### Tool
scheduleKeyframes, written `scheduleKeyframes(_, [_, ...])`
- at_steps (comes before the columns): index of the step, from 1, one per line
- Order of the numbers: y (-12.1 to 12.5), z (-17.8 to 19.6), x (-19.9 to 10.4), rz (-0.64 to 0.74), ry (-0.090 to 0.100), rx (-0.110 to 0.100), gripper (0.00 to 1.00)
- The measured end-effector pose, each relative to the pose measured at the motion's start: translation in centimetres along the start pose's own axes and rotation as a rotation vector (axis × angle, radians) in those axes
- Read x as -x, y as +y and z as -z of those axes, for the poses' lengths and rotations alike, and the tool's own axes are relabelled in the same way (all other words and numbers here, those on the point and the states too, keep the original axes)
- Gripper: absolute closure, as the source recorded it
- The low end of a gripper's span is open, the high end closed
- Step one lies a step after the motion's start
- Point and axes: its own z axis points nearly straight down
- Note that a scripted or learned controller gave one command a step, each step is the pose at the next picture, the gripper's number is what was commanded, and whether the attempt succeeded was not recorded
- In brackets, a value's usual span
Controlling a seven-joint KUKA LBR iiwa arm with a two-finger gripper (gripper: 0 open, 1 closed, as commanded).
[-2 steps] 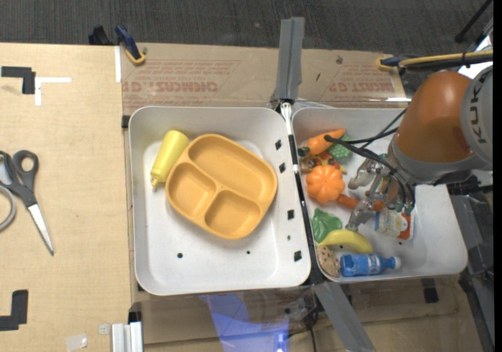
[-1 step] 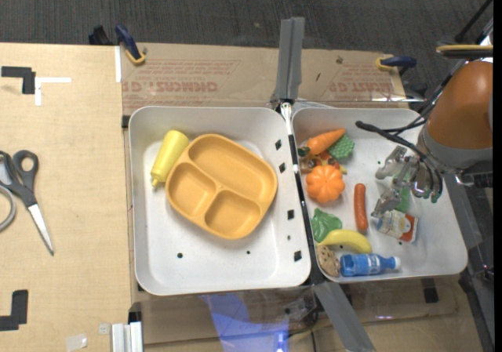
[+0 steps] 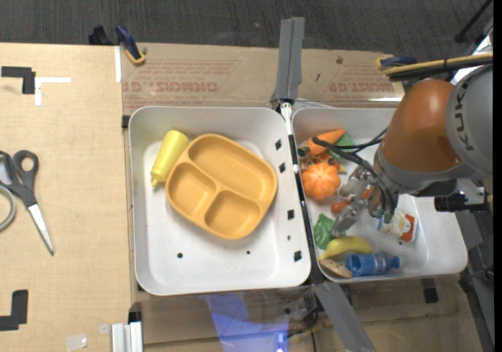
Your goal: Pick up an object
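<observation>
Arm (image 3: pixel 427 127): reaches in from the right and bends down over the right bin, its orange band above the wrist.
Gripper (image 3: pixel 349 213): low inside the right bin, among the small things near the bin's middle, just right of the orange fruit and above the banana.
Jaws: cannot tell whether they stand apart or together; cables and clutter hide the tips, and nothing shows between them.
Right bin (image 3: pixel 439 260): holds the task's things in a loose heap.
Orange fruit (image 3: pixel 321 179): near the bin's left wall.
Carrot (image 3: pixel 328 139): at the far left corner, above the fruit.
Banana (image 3: pixel 347 246): near the front, beside a green leaf-like piece (image 3: pixel 324 229).
Blue bottle (image 3: pixel 372 264): lying on its side just below the banana.
Small white packet (image 3: pixel 401 226): right of the gripper.
Left bin (image 3: pixel 157 264): bears a yellow divided plate (image 3: pixel 222 184) with a yellow bottle (image 3: pixel 168 156) touching its left edge.
Bench (image 3: pixel 63 186): scissors (image 3: pixel 30 194) lie at the far left.
</observation>
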Motion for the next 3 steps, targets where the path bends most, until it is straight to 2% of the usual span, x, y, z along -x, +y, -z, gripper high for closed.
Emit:
scheduleKeyframes(1, [1.4,0.0,4.1,-0.037,-0.002,0.0,0.0])
scheduleKeyframes(2, [1.4,1.0,4.2,-0.035,-0.006,-0.001,1.0])
scheduleKeyframes(3, [7.2,10.0,8.2,0.02,-0.003,0.0,1.0])
